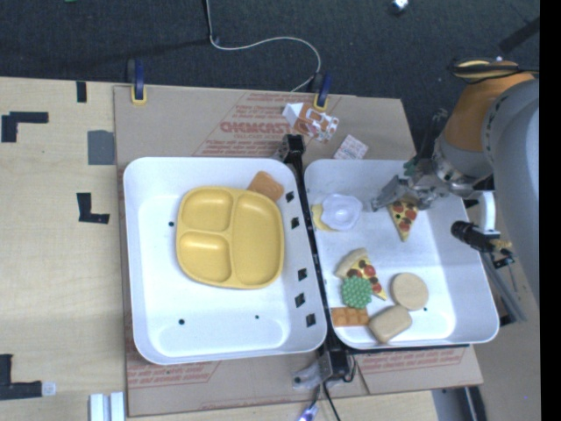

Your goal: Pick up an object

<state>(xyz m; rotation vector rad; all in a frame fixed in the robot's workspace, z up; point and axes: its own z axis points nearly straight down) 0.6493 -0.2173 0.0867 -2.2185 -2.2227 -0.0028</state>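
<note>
A dark carpeted floor [263, 7] lies beyond the pale wooden bench [53, 261], where a brown cardboard sheet [219, 117] is clamped under even light

The arm [513, 139] is cut off by the right edge, so most of its body is lost. Its gripper [401, 196] is a small dark tangle above the pizza slice [403, 220]; whether it touches the slice cannot be told. An orange-brown piece [266, 185] is partly tucked behind the yellow plate [230, 237]. The printing on the cards [311, 123] behind the bins is too small to read. The clamp [323, 371] between the bins at the near worktop edge is blurred.
</note>
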